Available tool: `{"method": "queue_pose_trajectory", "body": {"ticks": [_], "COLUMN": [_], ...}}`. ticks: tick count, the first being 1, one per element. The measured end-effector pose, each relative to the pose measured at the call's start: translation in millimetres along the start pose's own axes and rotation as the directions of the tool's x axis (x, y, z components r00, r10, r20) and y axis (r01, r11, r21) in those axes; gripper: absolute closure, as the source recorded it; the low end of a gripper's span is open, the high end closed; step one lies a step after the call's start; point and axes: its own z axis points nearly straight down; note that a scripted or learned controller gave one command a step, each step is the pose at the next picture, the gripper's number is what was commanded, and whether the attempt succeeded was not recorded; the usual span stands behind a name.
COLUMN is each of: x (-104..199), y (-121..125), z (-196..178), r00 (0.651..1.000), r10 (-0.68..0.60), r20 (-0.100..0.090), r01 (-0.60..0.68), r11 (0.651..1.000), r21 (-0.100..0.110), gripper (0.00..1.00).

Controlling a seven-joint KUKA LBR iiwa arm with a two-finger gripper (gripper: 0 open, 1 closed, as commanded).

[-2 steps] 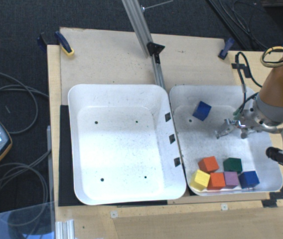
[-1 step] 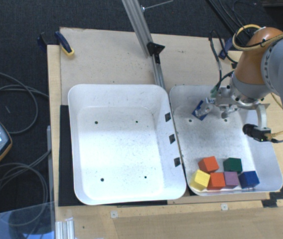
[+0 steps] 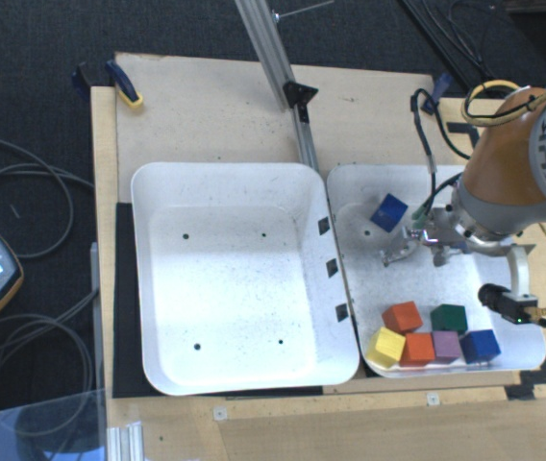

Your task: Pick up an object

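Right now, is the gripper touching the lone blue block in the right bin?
Apart. The camera view shows white bin floor between the gripper and the blue block, which lies alone above the fingertips.

The left bin [image 3: 225, 277] offers open floor throughout. In the right bin [image 3: 350, 200], a cluster of blocks [image 3: 432, 336] crowds the near edge, a lone blue block [image 3: 388, 211] sits toward the far side, and the tool [image 3: 409, 246] hangs between them over bare floor.

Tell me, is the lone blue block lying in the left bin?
No, the lone blue block lies in the right bin, near its far end, apart from the cluster of blocks at the near edge.
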Motion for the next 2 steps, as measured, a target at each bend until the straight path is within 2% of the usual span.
{"method": "queue_pose_trajectory", "body": {"ticks": [1,2], "x": [-32,4], "y": [15,80], "z": [35,32], "r00": [1.0,1.0], "r10": [0.001,-0.006], "r20": [0.004,0.003], "r01": [-0.001,0.006], "r11": [1.0,1.0], "r21": [-0.004,-0.011], "gripper": [0.0,0.0]}}
